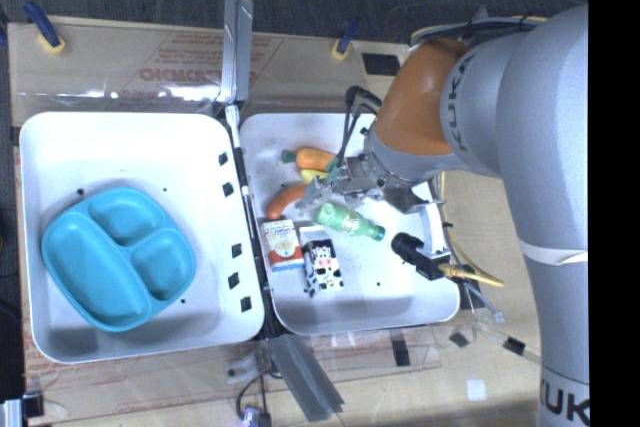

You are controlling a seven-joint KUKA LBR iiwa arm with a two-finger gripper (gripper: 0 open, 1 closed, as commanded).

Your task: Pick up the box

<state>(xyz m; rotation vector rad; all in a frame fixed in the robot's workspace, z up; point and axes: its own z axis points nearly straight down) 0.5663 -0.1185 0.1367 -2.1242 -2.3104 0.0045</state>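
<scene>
In the right bin [400,310] a small white and orange box [283,242] lies near the left wall. Beside it, toward the front, is a black-and-white cow-print carton [322,268]. My gripper [338,181] hangs over the bin's middle, above and behind both boxes, close to a green bottle [350,220] lying on its side. It is apart from the boxes, and nothing shows in its grasp.
An orange carrot-like piece [315,158] and a red-orange piece [284,201] lie just left of the gripper. The left bin [60,140] holds a blue divided plate [118,257]. A divider wall [246,215] runs between the bins.
</scene>
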